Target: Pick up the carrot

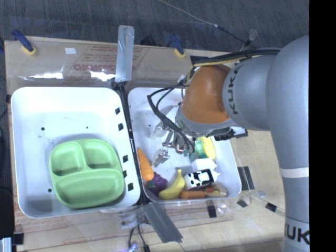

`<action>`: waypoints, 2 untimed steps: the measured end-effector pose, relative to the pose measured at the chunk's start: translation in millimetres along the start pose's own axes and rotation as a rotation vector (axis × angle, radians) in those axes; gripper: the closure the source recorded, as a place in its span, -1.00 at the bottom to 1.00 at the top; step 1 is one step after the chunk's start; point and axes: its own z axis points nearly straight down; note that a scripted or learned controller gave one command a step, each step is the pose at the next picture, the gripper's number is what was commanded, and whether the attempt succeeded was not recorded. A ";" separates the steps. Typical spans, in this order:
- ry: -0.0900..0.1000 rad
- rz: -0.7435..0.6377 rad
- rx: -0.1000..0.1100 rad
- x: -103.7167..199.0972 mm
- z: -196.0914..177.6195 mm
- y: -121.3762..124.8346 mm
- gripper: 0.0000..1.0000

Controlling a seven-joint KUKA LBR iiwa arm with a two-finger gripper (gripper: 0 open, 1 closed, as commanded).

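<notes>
The carrot [145, 164] lies in the right bin [137, 105], pressed along that bin's left wall with its narrow tip pointing up the view and its thick end down among a heap of toy food: a purple piece [157, 181] touching its lower end, a banana [175, 186] just beyond that, and a black-and-white block [200, 178] further to the carrot's right. The hand [169, 150] hangs over the bin floor just to the right of the carrot, apart from it; it holds nothing, and how wide it stands cannot be told under the cables and wrist. Lying against the wall probably leaves little room on that side. A green divided plate [86, 172] sits in the left bin [31, 101], across the wall from the carrot.
</notes>
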 end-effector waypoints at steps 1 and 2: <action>-0.016 -0.039 -0.001 -0.1 -140.1 28.5 -1.00; 0.001 -0.086 0.001 83.8 -94.5 24.1 -1.00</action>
